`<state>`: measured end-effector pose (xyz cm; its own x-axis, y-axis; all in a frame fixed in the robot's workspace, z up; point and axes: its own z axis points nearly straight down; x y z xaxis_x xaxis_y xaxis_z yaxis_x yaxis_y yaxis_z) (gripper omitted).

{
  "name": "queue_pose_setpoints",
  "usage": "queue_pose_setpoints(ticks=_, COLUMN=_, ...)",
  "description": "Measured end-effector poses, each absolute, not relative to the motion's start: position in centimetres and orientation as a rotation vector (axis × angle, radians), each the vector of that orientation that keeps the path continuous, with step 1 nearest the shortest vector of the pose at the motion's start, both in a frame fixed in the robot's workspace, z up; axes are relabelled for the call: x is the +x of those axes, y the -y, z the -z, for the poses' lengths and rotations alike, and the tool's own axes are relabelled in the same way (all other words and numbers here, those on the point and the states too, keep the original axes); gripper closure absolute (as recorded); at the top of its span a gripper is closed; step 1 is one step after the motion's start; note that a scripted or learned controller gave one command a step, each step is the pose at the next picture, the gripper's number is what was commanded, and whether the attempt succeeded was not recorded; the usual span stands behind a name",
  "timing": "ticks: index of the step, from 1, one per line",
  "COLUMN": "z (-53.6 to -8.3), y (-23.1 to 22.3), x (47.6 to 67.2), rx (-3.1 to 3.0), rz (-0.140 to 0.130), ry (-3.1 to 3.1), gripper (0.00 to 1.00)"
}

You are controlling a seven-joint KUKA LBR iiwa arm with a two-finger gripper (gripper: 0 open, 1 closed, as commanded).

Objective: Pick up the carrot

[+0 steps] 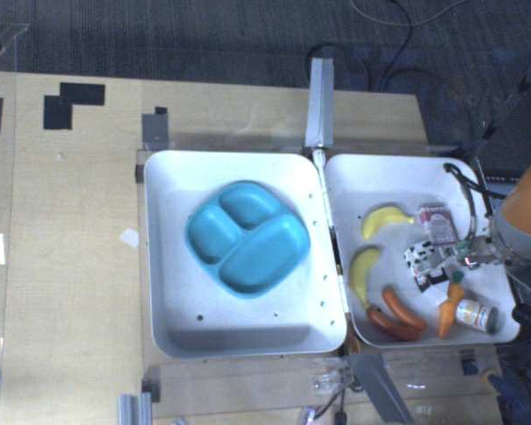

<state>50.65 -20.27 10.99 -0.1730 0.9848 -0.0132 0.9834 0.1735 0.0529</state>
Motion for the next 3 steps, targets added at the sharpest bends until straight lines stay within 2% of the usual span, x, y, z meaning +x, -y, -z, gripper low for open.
queue_pose_setpoints(ticks=1, z=-11.08, y=20.43, x=50.97, rx=1.697, rz=-0.042, ry=-2.569, gripper=0.0)
queue_pose_setpoints(ticks=3, z=-11.08, y=20.49, x=50.96, rx=1.669, rz=-0.039, ry=-2.586, gripper=0.0)
